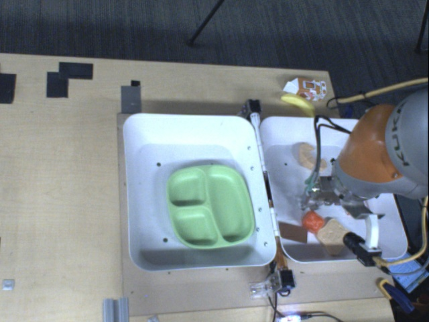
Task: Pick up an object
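the jaws [312,198] hang low inside the right bin [281,139], pointing down near its middle, and from this slanted view i cannot tell whether they are spread or pressed together. just below their tips lies a small orange-red object [312,221], very close to them, but nothing shows it caught between them. touching that object on its right is a tan, bread-like piece [330,232], near the bin's front edge. a dark brown flat piece [292,232] lies at the bin's front left corner, just beside the orange-red object. farther back in the same bin, toward its rear wall, rests a pale tan round piece [306,155], partly behind a thin black cable.

above the jaws the arm [402,153] comes in from the right edge of the desk [60,200], its orange band [365,149] over the right bin's rear half.

the left bin [134,180] sits against the right one, their walls touching along the middle. in it lies a light green divided tray [210,204] with three compartments, set toward the bin's front half.

behind the right bin, on the desk's rear edge, rest a yellow banana-like toy [296,101] and a small white and orange package [310,87], side by side.
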Robot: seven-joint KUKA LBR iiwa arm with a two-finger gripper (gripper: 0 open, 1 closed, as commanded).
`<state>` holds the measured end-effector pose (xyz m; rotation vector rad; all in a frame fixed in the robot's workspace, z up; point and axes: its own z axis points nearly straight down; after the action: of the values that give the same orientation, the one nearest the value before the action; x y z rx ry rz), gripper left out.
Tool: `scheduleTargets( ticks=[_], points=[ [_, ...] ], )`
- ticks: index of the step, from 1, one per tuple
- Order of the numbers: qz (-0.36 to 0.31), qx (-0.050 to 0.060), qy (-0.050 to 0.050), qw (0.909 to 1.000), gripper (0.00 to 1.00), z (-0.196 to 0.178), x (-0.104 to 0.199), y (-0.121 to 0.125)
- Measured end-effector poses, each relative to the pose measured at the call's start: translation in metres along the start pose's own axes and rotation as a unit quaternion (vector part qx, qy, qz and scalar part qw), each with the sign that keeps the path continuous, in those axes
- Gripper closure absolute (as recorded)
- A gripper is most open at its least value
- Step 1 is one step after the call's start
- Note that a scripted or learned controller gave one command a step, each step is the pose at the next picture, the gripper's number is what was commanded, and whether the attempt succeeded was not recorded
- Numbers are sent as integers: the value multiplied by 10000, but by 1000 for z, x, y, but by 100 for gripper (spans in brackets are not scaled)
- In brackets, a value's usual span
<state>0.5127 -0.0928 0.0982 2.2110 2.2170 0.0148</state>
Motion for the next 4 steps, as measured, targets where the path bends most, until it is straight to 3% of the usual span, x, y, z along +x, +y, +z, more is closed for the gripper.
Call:
scheduleTargets(
  ticks=[1,2,3,4],
  points=[
    [-14,50,12,10000,100,-86,65,55],
    [-1,64,7,10000,100,-86,93,-21],
    [2,65,7,10000,0,-86,93,-21],
    [4,59,0,10000,0,-87,19,-24]
  ],
)
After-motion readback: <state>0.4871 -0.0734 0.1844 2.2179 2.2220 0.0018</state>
